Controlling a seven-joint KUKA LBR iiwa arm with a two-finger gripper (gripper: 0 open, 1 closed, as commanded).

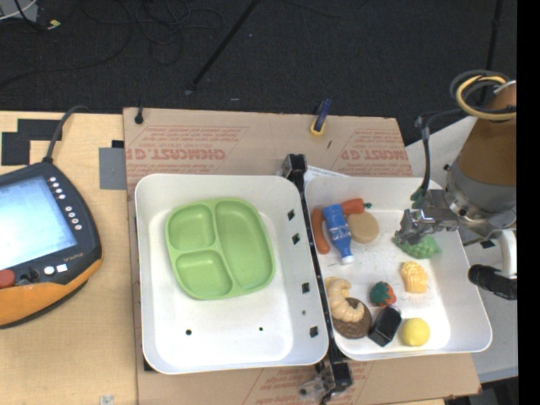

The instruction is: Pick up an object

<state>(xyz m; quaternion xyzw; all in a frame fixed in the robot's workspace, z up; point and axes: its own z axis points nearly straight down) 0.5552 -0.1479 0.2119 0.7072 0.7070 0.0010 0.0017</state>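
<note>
Nearest the front of the right bin (472,344) sit a yellow lemon (414,332), a black block (386,326) and a brown muffin (350,317). Further back lie a strawberry (383,293) and a corn cob (413,277). Beyond them, the gripper (415,229) is low over a green leafy toy (419,246), touching it; whether it's clenched, I can't tell. The green divided tray (221,248) rests in the left bin (160,327).

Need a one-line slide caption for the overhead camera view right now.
Gripper down at a green toy in the right bin; green tray in left bin.
</note>
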